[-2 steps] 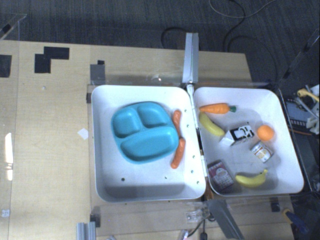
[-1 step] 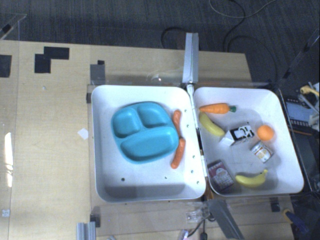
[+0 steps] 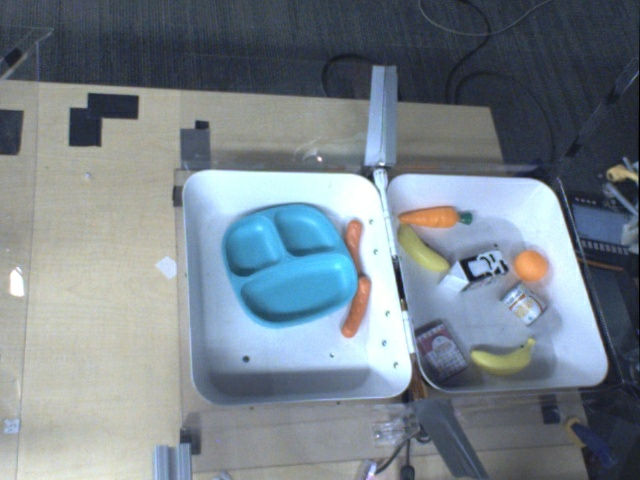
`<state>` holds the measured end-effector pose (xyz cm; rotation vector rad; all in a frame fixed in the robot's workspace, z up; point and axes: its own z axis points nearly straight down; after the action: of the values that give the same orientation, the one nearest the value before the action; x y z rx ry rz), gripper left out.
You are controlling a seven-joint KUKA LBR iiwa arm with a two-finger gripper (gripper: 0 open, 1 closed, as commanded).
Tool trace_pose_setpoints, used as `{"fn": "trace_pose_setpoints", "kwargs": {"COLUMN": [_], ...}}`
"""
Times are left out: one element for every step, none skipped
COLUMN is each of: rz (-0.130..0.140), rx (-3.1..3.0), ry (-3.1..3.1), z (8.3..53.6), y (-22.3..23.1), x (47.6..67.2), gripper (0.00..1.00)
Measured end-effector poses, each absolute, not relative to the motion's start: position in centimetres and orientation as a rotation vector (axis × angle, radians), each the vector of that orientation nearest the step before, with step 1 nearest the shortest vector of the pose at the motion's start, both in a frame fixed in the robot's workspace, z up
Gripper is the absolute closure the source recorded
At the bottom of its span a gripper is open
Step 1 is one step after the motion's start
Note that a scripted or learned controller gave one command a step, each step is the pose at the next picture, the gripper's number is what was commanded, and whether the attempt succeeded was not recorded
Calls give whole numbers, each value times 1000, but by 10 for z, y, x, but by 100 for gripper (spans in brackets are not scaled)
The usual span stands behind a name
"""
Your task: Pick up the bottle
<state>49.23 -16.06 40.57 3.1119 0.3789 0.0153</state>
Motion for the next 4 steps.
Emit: {"fn": "trace_pose_setpoints", "kwargs": {"rz": [1,4,7,12], "rx": [3125,3105,3123,3120], "ry": [321,475,324,335], "z": [321,319,374,385], "y": [-175,-184,-181,-181], "x": [512,488,488,490], "gripper": [100,100,100,100]}}
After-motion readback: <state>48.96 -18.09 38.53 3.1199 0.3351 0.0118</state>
